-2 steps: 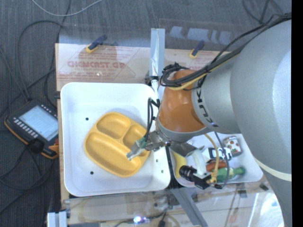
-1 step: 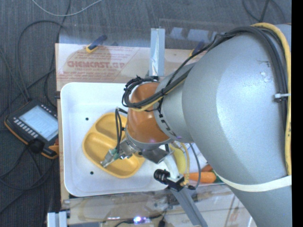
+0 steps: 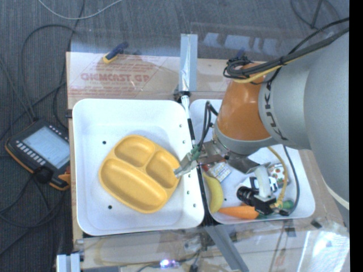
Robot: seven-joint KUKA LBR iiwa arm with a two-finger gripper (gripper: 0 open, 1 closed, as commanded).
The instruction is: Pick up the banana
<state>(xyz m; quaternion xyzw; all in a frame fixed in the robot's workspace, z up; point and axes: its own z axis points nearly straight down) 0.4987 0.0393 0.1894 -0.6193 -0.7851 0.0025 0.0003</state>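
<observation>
**Right bin, left wall: banana lies free, gripper sits over the other bin**

Against the left wall of the right shallow white bin (image 3: 304, 200) lies the yellow curved banana (image 3: 214, 192), lengthwise along that wall and flat on the bin floor. Nothing grips it. Just beside its lower end, an orange tapered carrot (image 3: 239, 212) lies across the bin's near edge. Up and to the left of the banana, the slim metal 2-finger gripper (image 3: 183, 169) reaches across the divide between the 2 bins. Its tip is over the right rim of the yellow 3-compartment plastic plate (image 3: 139, 171), which rests in the left shallow white bin (image 3: 96, 123). Whether the gripper is open or closed cannot be told. The orange band of the arm (image 3: 241, 115) looms above the right bin.
</observation>
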